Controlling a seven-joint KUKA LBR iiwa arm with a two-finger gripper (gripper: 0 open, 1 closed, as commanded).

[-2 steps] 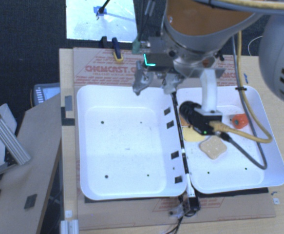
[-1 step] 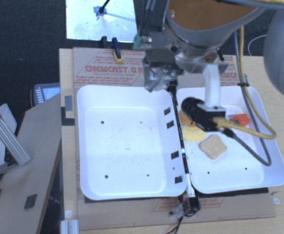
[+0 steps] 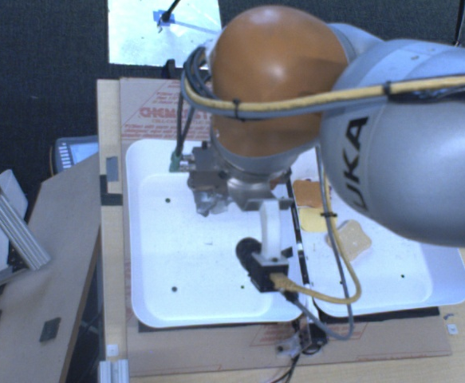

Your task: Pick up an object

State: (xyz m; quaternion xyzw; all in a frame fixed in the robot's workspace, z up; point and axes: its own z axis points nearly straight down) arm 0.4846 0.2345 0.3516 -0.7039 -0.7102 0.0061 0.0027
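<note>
Bottom of frame: edge of the cardboard sheet [image 3: 216,349] that both bins sit on.

Left bin [image 3: 184,246], lower centre-left: white floor showing, with a few small dark dots on it.

Right bin [image 3: 411,274], lower right: all the pickable stuff sits here, bunched near the seam with the left bin. Nearest is a tan block [image 3: 353,240], pale and spongy-looking, lying flat. Just behind it is a yellow piece [image 3: 315,220], flat, touching or slightly under the block; can't tell which. Further back is an orange-brown piece [image 3: 307,191], flat, right beside the yellow one and partly hidden by the arm.

Gripper [image 3: 206,196] is centre frame, low over the back half of the left bin, apart from the three items. Can't tell whether it's open or closed, or whether it has anything; the wrist blocks the view.

Arm [image 3: 407,158] comes in from the right, its orange band covering the upper centre and the back of both bins.

Far side: red print on the cardboard, and a bright panel [image 3: 140,22] at upper left. An aluminium rail [image 3: 9,226] leans off-bench at the left edge.
</note>
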